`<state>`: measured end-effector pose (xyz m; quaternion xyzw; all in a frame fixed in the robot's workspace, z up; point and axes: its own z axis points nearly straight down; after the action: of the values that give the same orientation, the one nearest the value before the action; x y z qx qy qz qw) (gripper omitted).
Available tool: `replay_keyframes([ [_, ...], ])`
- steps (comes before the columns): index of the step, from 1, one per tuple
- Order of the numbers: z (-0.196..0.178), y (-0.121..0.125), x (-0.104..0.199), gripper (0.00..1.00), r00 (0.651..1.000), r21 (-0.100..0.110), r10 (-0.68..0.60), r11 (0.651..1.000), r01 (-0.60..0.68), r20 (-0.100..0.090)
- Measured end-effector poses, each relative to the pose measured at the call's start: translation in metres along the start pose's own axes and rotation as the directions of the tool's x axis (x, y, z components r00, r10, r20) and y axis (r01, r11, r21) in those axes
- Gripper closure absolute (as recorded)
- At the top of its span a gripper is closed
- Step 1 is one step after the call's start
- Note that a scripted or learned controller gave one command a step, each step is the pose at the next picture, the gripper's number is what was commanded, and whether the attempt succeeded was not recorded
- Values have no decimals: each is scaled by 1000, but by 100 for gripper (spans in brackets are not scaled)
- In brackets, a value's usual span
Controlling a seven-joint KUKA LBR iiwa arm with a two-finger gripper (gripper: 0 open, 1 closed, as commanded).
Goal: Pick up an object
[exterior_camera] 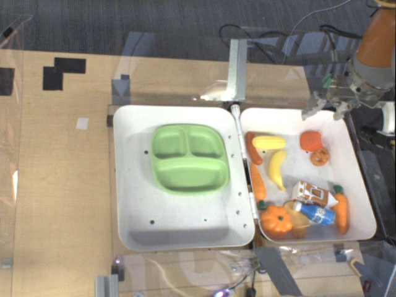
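Tool [326, 108] hangs open and empty over right bin's [361, 184] far rim, well apart from banana [278, 169] and pumpkin [276, 221].

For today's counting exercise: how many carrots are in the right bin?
2: one carrot along the left wall, another carrot near the right wall. More could be hidden.

Two white bins [124, 166], one green tray [189, 158]
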<state>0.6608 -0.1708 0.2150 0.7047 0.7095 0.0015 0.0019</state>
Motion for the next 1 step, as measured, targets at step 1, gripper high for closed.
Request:
replay_keyframes([
  [1, 119, 9, 71, 0, 998, -3, -57, 998, 57, 1],
])
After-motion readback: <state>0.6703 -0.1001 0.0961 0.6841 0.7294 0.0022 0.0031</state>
